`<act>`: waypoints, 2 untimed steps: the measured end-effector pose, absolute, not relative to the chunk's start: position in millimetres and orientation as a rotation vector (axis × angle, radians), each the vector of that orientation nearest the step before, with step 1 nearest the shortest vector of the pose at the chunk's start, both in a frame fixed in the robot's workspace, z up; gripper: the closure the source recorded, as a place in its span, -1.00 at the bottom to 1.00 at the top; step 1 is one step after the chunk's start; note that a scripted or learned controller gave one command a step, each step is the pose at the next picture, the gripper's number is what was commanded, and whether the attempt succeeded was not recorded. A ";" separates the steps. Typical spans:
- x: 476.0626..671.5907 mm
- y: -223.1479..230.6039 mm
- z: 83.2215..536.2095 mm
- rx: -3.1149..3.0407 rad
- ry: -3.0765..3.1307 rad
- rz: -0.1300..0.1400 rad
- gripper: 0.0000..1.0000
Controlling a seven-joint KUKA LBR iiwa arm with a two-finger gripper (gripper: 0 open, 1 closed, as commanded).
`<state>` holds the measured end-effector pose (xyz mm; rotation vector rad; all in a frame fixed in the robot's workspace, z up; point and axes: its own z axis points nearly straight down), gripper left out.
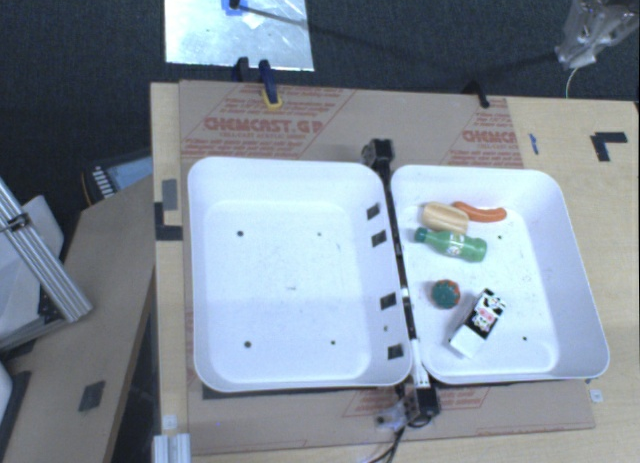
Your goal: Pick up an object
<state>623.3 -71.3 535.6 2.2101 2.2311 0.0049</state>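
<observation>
The right bin (575,251) holds several small objects. A tan bread roll (445,217) lies at its upper middle, touching a red sausage (482,213) on its right. Just below them a green bottle (452,243) lies on its side. Lower down sits a small green ball (446,293), and to its lower right a white carton with black patches (477,322). My gripper (592,33) hangs in the top right corner of the view, well beyond the far edge of the bench and far from all the objects.
The left bin (200,251) adjoins the right one along a central hinge. A shiny metal sheet (238,11) lies on the dark floor at the top. An aluminium frame (40,261) stands at the left edge. Clamps (268,81) grip the bench's far edge.
</observation>
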 end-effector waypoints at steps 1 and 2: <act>619.5 12.5 535.0 2.208 2.236 0.006 1.00; 569.4 51.4 535.9 2.211 2.231 0.005 1.00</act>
